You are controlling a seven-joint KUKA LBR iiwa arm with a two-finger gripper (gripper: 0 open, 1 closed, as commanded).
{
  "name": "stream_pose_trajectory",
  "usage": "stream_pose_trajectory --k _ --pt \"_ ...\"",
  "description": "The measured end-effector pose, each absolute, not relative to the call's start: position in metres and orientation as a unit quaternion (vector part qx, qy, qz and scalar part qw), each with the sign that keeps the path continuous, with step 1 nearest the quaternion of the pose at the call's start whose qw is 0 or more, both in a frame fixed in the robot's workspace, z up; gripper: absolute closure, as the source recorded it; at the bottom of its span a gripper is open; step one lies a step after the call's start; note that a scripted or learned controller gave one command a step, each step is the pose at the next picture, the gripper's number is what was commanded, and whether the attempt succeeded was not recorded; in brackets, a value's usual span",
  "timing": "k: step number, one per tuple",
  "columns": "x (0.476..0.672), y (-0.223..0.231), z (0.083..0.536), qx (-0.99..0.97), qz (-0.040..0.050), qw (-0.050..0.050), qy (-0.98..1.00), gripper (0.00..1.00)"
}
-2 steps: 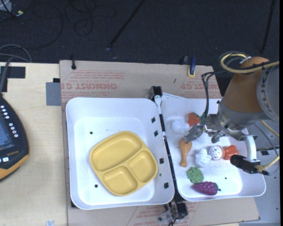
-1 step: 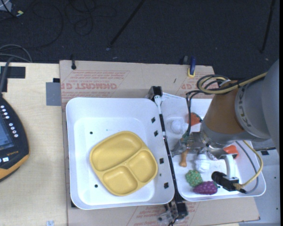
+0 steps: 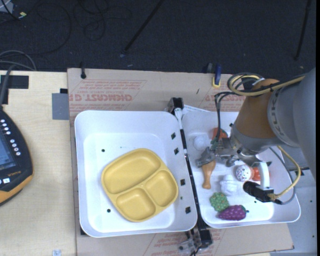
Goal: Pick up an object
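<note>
Wooden table [image 3: 42,100] under two white bins; yellow tray [image 3: 138,183] in left bin [image 3: 90,137]. Right bin [image 3: 288,212]: end effector [image 3: 210,156] low, open or closed impossible to tell. Drumstick [image 3: 208,174] just beneath, long axis toward bin's near edge; grapes [image 3: 232,213] nearer that edge.
</note>
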State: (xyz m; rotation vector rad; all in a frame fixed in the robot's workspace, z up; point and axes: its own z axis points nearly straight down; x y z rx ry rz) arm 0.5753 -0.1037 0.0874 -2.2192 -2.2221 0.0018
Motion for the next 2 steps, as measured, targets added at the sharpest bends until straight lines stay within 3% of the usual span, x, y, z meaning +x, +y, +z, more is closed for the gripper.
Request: stream_pose_trajectory --k 1,2 --pt "0.573 -0.105 0.097 -0.709 0.0019 0.003 -0.705 1.00" --pt "0.572 -0.022 0.193 -0.705 -0.0024 0.000 -0.710 1.00"
